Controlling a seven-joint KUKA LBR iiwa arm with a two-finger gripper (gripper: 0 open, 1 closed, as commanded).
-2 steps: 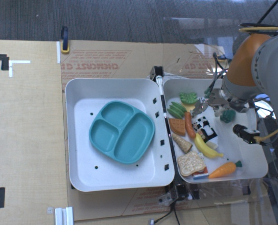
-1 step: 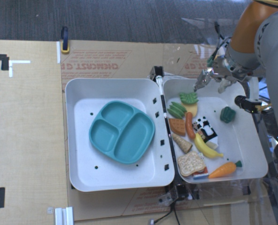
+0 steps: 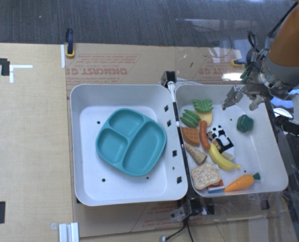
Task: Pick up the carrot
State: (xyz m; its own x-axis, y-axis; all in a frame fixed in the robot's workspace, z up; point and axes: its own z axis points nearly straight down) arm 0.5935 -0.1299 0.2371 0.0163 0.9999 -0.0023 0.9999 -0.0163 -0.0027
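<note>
Low in the right bin [image 3: 270, 135], a tapered orange carrot [image 3: 240, 182] is seen; the gripper [image 3: 243, 99] is spread, nothing pinched.

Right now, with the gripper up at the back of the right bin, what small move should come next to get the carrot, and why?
Probably travel toward the bin's near edge: the gripper hovers at the far wall, while the carrot lies at the front, beside the bread slice.

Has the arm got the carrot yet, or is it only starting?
Only starting, it seems. Nothing looks done: the carrot lies untouched at the near edge of the right bin. The open gripper hovers at the far end of that bin, holding nothing. Moving over, descending, gripping and lifting all remain.
</note>
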